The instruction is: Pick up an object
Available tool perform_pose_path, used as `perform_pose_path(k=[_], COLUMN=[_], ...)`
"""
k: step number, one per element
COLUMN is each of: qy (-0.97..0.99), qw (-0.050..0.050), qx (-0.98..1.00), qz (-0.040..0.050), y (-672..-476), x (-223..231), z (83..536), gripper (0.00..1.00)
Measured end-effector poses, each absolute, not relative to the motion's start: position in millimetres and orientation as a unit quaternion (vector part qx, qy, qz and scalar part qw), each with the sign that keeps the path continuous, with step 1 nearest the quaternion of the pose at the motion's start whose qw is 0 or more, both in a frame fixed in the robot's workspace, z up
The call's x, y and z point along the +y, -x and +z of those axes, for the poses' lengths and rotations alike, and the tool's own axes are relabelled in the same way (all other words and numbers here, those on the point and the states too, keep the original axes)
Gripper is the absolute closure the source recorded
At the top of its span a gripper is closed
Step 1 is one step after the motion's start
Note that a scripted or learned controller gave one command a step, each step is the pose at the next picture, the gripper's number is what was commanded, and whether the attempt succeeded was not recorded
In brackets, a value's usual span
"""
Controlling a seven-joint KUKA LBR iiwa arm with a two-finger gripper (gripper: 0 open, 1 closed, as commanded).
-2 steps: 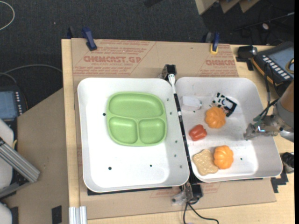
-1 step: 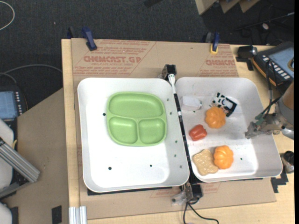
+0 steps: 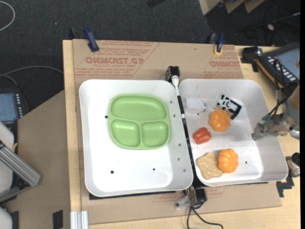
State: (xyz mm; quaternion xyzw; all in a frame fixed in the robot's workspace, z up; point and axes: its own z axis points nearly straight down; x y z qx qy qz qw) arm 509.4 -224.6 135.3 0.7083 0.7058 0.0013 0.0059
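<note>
At the right edge of the frame the gripper [image 3: 263, 129] hovered over the right bin [image 3: 252, 92]; whether it was wide or narrow could not be told. Left of it lay two orange pumpkins [image 3: 219, 120], a red pepper [image 3: 201, 135] and a tan cracker [image 3: 208, 165]. A green divided plate [image 3: 139, 121] sat in the left bin [image 3: 95, 142].

At the right edge of the frame, a little below mid-height, a small part of the arm [image 3: 296, 109] was seen: a rounded grey body with a dull, tan-tinged surface. From it a slim metallic gripper [image 3: 261, 130] was carried, grey-green in colour and angular in shape, with a pale, flat bracket behind it. Thin dark cables were seen looping upward from the gripper toward the grey body. No markings or screws could be made out at this resolution.
</note>
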Motion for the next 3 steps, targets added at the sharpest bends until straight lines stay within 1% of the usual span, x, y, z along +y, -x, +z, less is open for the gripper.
perform_pose_path(k=[3], qy=[-0.708], qw=[0.011], qx=[0.706], qz=[0.0021], y=[-510.9], x=[-226], z=[166], gripper=[1.00])
